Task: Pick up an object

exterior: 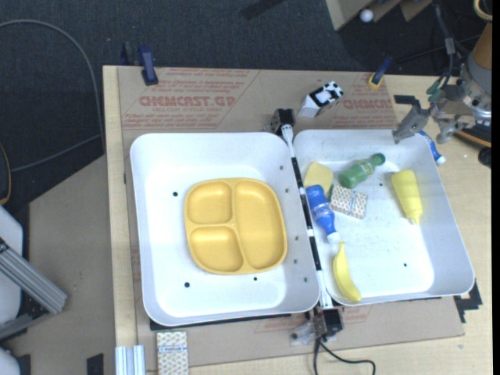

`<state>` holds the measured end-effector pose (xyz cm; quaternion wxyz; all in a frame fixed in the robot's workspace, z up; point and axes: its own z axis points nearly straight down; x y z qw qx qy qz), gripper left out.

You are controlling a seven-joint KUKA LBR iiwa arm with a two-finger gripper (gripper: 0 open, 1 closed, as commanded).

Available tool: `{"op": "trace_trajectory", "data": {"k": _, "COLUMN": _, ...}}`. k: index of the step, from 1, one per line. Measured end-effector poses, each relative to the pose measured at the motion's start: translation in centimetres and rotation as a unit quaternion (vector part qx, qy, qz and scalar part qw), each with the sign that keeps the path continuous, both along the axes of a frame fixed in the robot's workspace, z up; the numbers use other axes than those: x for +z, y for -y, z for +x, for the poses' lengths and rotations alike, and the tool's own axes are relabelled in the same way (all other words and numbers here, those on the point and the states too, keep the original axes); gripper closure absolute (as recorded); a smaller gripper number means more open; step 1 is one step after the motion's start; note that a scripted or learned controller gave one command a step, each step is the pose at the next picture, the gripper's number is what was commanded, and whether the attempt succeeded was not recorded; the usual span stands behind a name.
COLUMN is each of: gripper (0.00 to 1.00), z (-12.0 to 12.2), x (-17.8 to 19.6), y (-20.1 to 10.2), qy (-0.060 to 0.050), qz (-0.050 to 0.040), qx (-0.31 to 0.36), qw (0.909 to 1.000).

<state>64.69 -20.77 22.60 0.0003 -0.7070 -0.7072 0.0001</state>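
Near the bottom edge of the frame, lying on the bench: one small patterned packet [172,351]. Just above, two shallow white bins side by side on the brown board.

In the left bin [148,209], centre-left of frame: one yellow plastic divided plate with three compartments [234,225], nothing on it.

In the right bin [449,248], six candidates for the pick, counted near to far: one yellow banana [345,272] at the lower left corner; one blue plastic bottle [319,209] lying along the divider; one small checkered square packet [349,202] just beside it; one yellow squeeze bottle [407,194] toward the right wall; one pale yellow wedge [318,174] near the divider; one green bottle [359,171] lying on its side, farthest back.

Beyond the bins, upper centre: one small black-and-white toy [324,96] on the board, plus two blue clamps at its far edge.

Upper right of frame: grey two-finger gripper [426,119], hovering over the far right corner of the right bin, fingers spread apart, nothing between them.

Judged step: the approach, nothing grasped yet. Next move calls for choosing a target, probably the yellow squeeze bottle or green bottle as nearest, centring over it, aligning the fingers across its narrow width, then descending. Risk: round bottles rolling away from the closing fingers.
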Motion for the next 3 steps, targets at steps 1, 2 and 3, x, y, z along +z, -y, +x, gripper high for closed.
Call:
{"op": "trace_trajectory", "data": {"k": 1, "gripper": 0.0, "z": -1.8, "x": -13.2, "y": 1.2, "qy": -0.002, "qz": 0.0038, "qx": 0.001, "qw": 1.0}}
{"op": "trace_trajectory", "data": {"k": 2, "gripper": 0.0, "z": -4.2, "x": -14.2, "y": -1.3, "qy": -0.001, "qz": 0.0005, "qx": 0.0, "qw": 1.0}}
{"op": "trace_trajectory", "data": {"k": 3, "gripper": 1.0, "z": -4.2, "x": -13.1, "y": -1.3, "qy": 0.0, "qz": 0.0001, "qx": 0.0, "qw": 1.0}}
